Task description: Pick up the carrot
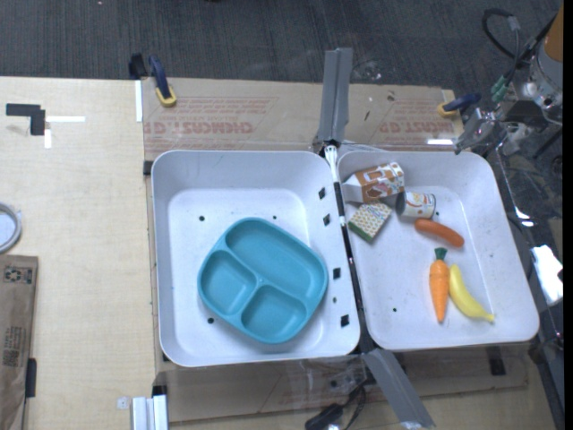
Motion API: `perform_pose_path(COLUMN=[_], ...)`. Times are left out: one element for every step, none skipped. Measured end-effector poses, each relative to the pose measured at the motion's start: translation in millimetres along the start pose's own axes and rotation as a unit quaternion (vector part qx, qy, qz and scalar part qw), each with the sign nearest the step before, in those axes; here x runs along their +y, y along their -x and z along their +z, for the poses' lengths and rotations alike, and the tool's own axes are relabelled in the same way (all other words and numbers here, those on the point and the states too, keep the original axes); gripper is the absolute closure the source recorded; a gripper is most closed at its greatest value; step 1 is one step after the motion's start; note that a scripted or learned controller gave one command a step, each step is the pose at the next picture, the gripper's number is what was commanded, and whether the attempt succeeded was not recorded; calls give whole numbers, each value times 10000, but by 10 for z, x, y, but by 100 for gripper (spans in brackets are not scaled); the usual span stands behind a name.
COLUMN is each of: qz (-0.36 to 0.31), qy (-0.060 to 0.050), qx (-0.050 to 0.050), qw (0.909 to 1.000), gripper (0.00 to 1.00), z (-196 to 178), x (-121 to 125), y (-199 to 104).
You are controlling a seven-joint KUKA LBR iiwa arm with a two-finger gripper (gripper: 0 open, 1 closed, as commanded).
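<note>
The carrot is orange with a green top and lies lengthwise in the right bin, near its front right part, leaf end pointing to the back. My gripper hangs at the back right corner of that bin, above its rim and well away from the carrot. Nothing is seen held in it.
A yellow banana lies right beside the carrot. Behind them are an orange sausage, a small can, a brown carton and a green packet. A blue divided plate sits in the left bin.
</note>
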State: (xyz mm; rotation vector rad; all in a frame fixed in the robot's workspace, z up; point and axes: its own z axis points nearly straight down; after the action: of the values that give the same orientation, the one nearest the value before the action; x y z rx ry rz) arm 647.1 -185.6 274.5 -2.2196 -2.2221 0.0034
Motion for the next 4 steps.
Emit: perform_pose_path(qz=[339,-690,-818,-802], qy=[43,215,6,11], qx=[24,-131,3,3], qw=[9994,9973,9966,9968], gripper=[0,0,0,100], z=[1575,1621,1833,1744], x=[-112,-589,-1113,-1110], y=[289,-198,-78,-74])
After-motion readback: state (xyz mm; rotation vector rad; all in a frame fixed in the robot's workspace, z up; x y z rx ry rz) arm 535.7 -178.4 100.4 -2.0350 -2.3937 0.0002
